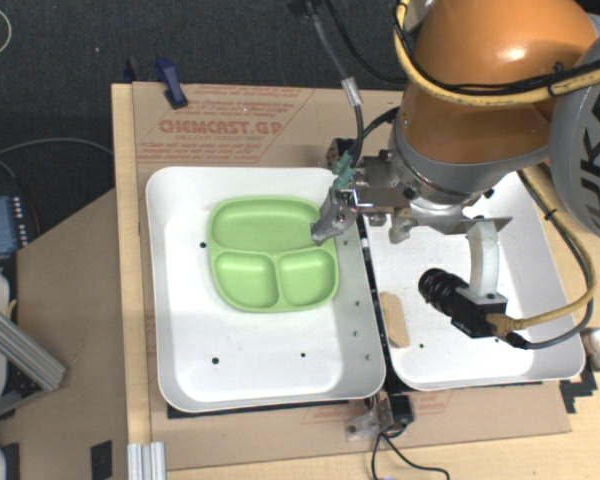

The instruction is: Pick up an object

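Green and plastic, the three-compartment tray (pixel 273 253) lies mid-left bin (pixel 170 298), my fingers (pixel 332 220) at its 3 o'clock rim, closure impossible to tell; I should straddle that rim squarely before lifting.

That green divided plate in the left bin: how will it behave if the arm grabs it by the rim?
The green plate looks like rigid molded plastic, so probably stiff and light. Its glossy surface may slip between fingers. Gripped at its right rim, where the end effector sits, it would likely tilt, being broad and shallow.

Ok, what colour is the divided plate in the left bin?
Light green plate, plain, seen in the camera view.
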Available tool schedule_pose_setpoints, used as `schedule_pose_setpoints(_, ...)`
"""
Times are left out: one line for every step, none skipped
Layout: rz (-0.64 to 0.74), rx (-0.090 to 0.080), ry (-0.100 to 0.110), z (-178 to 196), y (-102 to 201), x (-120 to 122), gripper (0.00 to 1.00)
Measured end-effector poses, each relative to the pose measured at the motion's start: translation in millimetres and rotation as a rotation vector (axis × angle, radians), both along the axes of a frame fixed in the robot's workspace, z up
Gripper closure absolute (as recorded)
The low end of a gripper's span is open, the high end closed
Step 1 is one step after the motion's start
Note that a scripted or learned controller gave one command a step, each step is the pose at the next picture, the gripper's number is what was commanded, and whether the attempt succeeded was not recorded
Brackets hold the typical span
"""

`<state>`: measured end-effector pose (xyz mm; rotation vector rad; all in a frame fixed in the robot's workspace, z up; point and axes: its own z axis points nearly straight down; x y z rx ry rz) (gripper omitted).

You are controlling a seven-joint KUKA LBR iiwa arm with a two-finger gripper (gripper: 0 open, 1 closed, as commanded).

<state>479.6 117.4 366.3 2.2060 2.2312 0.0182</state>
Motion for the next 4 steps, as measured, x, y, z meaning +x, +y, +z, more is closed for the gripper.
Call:
schedule_pose_setpoints(-0.010, -0.005, 0.009, 5, -5, 0, 1.00)
schedule_pose_setpoints(-0.016, -0.002, -0.009, 146, -49, 1, 1.00)
schedule_pose_setpoints(-0.013, -0.008, 0.023, 28, -45, -1, 1.00)
schedule_pose_setpoints(-0.002, -0.003, 0.008, 58, 30, -1, 1.00)
